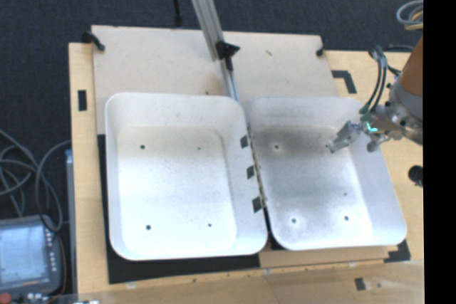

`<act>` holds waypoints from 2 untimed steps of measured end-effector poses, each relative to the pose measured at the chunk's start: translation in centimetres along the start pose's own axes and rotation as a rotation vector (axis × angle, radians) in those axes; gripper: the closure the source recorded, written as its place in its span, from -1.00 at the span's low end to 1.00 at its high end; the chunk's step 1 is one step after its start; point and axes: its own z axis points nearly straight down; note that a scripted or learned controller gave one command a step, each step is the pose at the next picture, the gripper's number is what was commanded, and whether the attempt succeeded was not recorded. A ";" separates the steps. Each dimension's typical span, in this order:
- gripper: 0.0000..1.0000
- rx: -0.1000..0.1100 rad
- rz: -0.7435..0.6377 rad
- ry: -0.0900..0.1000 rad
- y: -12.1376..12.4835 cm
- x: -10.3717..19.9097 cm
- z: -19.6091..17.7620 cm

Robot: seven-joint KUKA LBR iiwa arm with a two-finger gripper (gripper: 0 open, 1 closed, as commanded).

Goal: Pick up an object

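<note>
Arm: gripper [354, 138] hangs over the right bin's [385, 224] upper right part, reaching in from the right.
Jaws: spread, nothing between them.
Object: none can be made out in the right bin or the left bin [117, 153]; only dark scuffs and small marks.
Step advice: likely best to confirm a target first, then descend straight with the jaws wide.

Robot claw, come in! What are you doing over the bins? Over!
Gripper over right bin, near its far right corner, nothing seen between fingers. No object to pick visible in right bin or left bin. Nothing in the way.
</note>
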 end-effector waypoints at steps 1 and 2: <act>-1.00 -0.004 -0.001 -0.001 0.1 0.0 -0.2; -1.00 0.000 0.001 -0.003 0.7 0.1 4.2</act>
